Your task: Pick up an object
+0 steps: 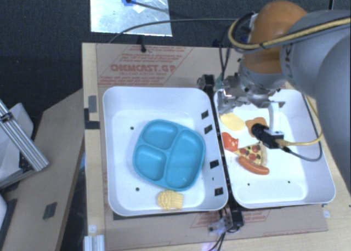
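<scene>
My gripper (pixel 226 102) hangs over the far left corner of the right bin (pixel 307 187), just above a pale yellow piece (pixel 233 122). Nothing is visibly held by it. Close by in the same bin lie an orange piece (pixel 255 123), a red piece (pixel 230 141), a pizza slice (pixel 254 150) and a hot dog (pixel 254 166). The arm's orange band and grey body hide the far right part of this bin.
The left bin (pixel 123 118) holds a blue divided plate (pixel 168 154) and a yellow corn cob (pixel 170 199) near its front wall. A black-clipped divider (pixel 215 135) runs between the two bins. The front right of the right bin is bare white floor.
</scene>
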Controlling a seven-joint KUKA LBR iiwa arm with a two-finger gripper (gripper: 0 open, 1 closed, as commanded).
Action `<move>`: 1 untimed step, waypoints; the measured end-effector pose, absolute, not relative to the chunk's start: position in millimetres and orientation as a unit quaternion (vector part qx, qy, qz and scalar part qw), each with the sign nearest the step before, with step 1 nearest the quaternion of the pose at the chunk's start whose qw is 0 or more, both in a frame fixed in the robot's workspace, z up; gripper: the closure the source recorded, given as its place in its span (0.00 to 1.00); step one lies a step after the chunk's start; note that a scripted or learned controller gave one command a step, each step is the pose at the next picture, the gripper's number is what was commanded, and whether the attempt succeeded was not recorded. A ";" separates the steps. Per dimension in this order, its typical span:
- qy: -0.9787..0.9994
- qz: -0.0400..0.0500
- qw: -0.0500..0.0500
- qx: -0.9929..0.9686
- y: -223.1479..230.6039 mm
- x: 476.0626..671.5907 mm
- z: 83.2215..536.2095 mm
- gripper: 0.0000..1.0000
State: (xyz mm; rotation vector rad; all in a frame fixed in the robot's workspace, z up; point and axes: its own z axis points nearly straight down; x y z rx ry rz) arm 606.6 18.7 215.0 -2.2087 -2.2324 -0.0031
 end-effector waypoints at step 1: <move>-0.711 -0.002 0.000 -0.703 66.4 607.7 226.2 1.00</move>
